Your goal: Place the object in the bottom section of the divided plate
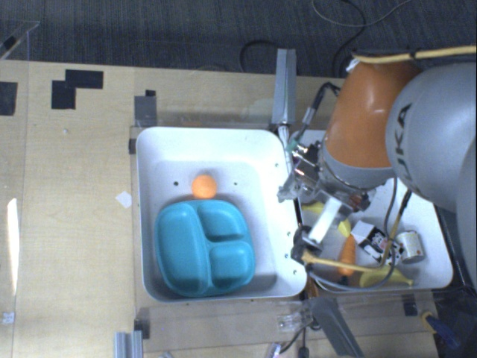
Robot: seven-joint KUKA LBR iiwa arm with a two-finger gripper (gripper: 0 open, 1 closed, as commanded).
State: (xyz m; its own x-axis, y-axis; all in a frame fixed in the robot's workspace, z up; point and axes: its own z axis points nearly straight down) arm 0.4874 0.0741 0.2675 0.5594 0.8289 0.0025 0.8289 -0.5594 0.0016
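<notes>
Trouble could come from clutter: the end effector (322,233) hangs low in the right bin (440,263) among yellow and orange items, its state beyond telling, while the divided plate (203,246) waits in the left bin (168,151) beside an orange ball (204,186), so it may snag a neighbour.

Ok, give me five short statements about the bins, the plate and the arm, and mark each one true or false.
1. The blue divided plate lies in the left bin. True.
2. An orange ball sits inside one of the plate's sections. False: it rests on the bin floor, just beyond the plate's far edge.
3. The arm is over the right bin. True.
4. The plate holds a yellow object. False: its sections show nothing in them; the yellow and orange items lie in the right bin.
5. The plate is white. False: it is blue; the bins are white.
</notes>
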